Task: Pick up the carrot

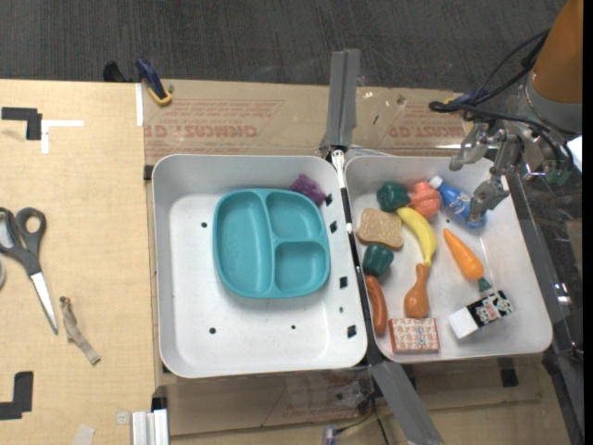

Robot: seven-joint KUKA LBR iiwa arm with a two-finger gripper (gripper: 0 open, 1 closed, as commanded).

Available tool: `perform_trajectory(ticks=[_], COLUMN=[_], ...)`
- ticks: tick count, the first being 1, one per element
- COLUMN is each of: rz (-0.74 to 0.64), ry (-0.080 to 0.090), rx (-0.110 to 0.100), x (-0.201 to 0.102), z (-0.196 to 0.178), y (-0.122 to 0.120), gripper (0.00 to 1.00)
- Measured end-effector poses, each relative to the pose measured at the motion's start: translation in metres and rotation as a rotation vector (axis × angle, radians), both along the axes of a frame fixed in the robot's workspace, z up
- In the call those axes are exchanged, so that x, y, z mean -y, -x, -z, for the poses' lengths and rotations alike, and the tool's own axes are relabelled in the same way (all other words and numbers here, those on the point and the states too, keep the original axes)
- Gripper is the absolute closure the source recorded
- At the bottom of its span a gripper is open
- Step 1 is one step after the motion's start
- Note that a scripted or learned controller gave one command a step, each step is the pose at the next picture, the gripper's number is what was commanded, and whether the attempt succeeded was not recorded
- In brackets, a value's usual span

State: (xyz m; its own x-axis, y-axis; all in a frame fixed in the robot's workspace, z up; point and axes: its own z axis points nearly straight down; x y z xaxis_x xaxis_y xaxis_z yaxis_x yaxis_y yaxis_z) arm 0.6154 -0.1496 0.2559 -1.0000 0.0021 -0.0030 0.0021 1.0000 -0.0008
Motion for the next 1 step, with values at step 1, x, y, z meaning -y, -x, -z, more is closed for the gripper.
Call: perform_trajectory(ticks=[1], rz=[0.201], ry=[0.001], rx=[0.013], x=[0.0129], z=[0.1252], y=[-0.0105], gripper=[0.0])
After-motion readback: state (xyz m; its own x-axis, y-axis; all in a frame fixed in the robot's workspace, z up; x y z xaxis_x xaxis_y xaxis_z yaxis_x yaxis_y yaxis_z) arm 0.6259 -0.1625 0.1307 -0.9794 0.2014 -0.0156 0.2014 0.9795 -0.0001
